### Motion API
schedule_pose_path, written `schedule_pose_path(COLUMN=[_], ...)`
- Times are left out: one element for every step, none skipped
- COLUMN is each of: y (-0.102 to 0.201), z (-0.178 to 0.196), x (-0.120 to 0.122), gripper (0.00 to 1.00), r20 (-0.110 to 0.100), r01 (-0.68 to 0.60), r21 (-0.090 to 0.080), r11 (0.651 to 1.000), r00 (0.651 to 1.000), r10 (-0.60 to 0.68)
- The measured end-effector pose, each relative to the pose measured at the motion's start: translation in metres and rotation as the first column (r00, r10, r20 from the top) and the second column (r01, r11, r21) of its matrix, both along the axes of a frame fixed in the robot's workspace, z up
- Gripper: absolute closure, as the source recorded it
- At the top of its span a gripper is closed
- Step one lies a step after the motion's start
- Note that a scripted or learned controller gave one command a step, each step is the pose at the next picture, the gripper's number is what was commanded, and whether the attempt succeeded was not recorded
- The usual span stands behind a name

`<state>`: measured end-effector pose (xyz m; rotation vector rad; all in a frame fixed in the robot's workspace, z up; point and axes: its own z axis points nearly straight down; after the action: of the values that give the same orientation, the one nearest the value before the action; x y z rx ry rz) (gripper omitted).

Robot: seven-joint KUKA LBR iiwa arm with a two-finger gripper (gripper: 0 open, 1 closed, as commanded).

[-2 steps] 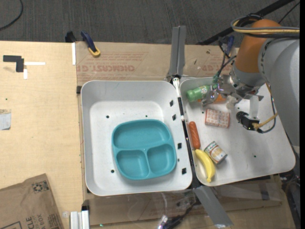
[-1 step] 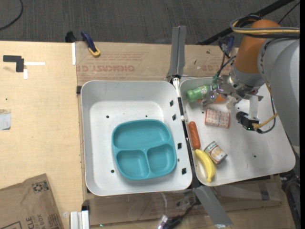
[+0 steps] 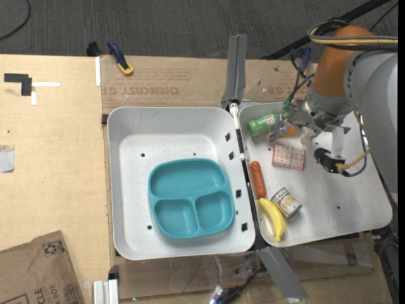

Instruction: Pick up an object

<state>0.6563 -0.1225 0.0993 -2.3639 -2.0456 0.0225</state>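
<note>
1. Wood bench (image 3: 50,170) w/ two white bins; left bin (image 3: 126,132) holds teal tray (image 3: 190,197).
2. Right bin (image 3: 354,201): green bottle (image 3: 261,124) at far corner, gripper (image 3: 283,129) right beside it; can't tell jaw state.
3. Bottle prob. light, stiff, slick & rolls; grab mid-body.

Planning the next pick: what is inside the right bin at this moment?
The right bin holds a green bottle, a pink packet, a sausage, a small can and a banana. The arm covers its far corner, so anything underneath is hidden.
</note>
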Motion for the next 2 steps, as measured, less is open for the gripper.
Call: schedule_pose_path(y=[0.001, -0.057], z=[0.0, 0.017], x=[-0.001, -0.02], gripper=[0.0, 0.0], r20=[-0.002, 0.038], r01=[0.025, -0.136], r21=[-0.001, -0.008], r11=[1.0, 0.991], r00=[1.0, 0.99], r10=[-0.025, 0.136])
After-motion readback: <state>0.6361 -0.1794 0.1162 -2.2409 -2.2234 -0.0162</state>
